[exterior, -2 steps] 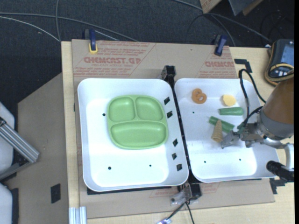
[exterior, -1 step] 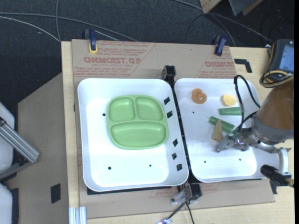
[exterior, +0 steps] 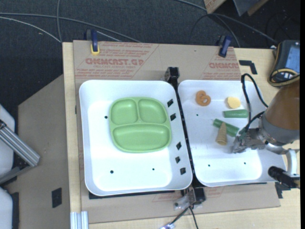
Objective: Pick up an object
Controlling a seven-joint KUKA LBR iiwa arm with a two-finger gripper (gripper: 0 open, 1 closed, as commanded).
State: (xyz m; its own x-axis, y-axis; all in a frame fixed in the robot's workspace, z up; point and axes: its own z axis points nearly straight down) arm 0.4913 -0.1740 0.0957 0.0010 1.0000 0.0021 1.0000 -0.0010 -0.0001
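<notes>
In the right bin [exterior: 224,173] lie several small things: a brown ring [exterior: 203,98], a yellow chunk [exterior: 233,102], a long green stick [exterior: 236,113], a short dark green piece [exterior: 225,126] and a tan cork-like piece [exterior: 222,136]. My gripper [exterior: 239,143] hangs low over the right bin, just right of the tan piece and the dark green piece. The wrist and its cables cover the gripper's tip. I see nothing held in it.
The left bin [exterior: 95,142] holds a light green divided plate [exterior: 140,124]. A black divider with clips [exterior: 178,128] runs between the bins. The orange-banded arm [exterior: 286,116] covers the right bin's right edge. A cable [exterior: 248,87] loops above the gripper.
</notes>
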